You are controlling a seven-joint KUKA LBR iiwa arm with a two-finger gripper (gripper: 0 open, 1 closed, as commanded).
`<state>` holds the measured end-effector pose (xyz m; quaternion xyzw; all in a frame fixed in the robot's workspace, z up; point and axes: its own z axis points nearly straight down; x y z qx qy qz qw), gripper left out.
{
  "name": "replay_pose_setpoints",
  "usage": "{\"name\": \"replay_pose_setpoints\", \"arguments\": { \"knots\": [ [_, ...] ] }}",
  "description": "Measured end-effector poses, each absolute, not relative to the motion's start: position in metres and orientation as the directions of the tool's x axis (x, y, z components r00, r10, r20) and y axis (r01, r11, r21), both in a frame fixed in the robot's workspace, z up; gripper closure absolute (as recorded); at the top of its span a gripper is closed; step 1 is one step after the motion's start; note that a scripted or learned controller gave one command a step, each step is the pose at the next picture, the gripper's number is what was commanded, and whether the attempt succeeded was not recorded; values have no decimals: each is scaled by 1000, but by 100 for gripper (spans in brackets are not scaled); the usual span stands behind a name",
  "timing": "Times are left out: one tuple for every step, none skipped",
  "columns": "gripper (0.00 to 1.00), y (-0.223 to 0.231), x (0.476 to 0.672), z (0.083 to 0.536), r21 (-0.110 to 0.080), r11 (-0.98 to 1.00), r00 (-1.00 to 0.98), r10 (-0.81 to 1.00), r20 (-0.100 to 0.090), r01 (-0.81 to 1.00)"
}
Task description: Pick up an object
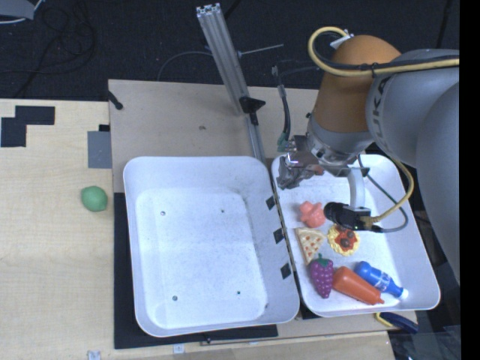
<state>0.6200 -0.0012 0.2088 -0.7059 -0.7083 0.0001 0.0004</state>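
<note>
The right bin [409,297] holds several toy foods: a pink piece [312,214], a pizza slice [308,241], a purple grape bunch [321,274], an orange carrot [356,286], a blue bottle [379,277] and a small yellow-and-red piece [343,240]. My gripper [291,172] hangs low over the bin's far left corner, just beyond the pink piece. I see nothing between its tips. The orange band and grey arm rise behind it to the right.
The left bin [150,172] lies beside the right one. A green ball [94,199] rests on the bench left of the bins. A slanted metal rail [227,64] stands behind them. Black clips [279,235] mark the divide between the bins.
</note>
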Motion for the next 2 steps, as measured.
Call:
{"name": "replay_pose_setpoints", "arguments": {
  "knots": [
    [100,48,604,208,-1,3,-3,1000,1,1000],
    [100,91,586,217,0,3,-3,1000,0,1000]
  ]
}}
